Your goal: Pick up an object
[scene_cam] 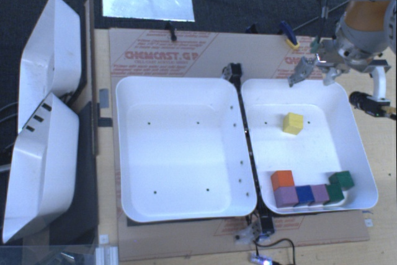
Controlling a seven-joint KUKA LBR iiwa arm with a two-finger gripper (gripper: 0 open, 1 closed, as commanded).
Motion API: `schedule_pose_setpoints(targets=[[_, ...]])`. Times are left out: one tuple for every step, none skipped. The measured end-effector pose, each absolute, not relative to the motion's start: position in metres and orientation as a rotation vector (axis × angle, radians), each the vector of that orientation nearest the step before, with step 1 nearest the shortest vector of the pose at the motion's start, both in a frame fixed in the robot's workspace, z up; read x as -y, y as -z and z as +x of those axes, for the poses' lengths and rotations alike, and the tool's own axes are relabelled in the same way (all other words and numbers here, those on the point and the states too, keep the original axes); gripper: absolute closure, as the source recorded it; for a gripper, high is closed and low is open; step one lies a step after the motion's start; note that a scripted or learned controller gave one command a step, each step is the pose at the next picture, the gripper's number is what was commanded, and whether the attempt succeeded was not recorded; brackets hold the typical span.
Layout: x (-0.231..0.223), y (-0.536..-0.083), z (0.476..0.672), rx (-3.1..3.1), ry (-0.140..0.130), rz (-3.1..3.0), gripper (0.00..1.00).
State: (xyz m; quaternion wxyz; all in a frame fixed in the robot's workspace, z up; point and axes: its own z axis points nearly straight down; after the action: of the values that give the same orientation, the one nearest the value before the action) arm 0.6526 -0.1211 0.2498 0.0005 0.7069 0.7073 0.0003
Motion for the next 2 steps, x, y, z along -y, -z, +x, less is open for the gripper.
schedule_pose_setpoints(targets=[[0.103,-0.295,0.661,-2.253,-0.005,2.184,0.0],[0.153,-0.118,0.61,-2.224,0.012,2.233,0.0]])
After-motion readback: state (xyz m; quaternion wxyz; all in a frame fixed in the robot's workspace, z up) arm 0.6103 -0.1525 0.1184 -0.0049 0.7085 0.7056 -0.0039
